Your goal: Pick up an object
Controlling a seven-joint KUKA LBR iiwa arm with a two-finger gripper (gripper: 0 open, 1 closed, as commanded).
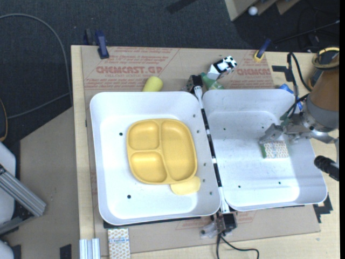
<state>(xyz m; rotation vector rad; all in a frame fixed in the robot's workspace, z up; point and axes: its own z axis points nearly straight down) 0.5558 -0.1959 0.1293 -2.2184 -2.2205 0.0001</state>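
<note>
Since the gripper hangs low in the right bin, just over a small speckled pad, it seems aimed there; I cannot tell its jaw state.

In the left white bin, a yellow three-compartment plastic plate takes up the middle, with a pale yellow flat piece touching its lower edge; bare floor runs along the walls. The right white bin lies mostly open, apart from a small speckled green-edged packet under the grey gripper near its right side.
</note>
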